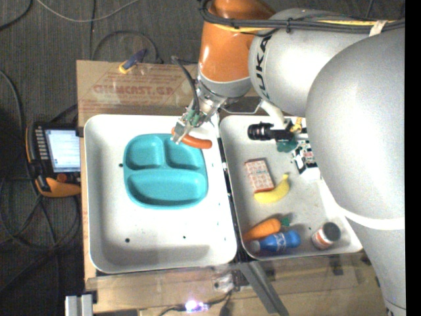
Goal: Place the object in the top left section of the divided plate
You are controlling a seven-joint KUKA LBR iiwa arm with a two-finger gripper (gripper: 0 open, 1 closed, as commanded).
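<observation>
A small orange sausage-shaped object (pixel 193 140), likely light, stiff and smooth enough to slip, lies across the far right rim of the teal divided plate (pixel 166 171) in the left bin (pixel 99 229). The gripper (pixel 185 125) pinches its left end, the arm slanting down from the right.

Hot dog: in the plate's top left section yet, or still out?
Out. The hot dog hangs under the gripper at the top right section of the divided plate; top left section holds nothing.
</observation>
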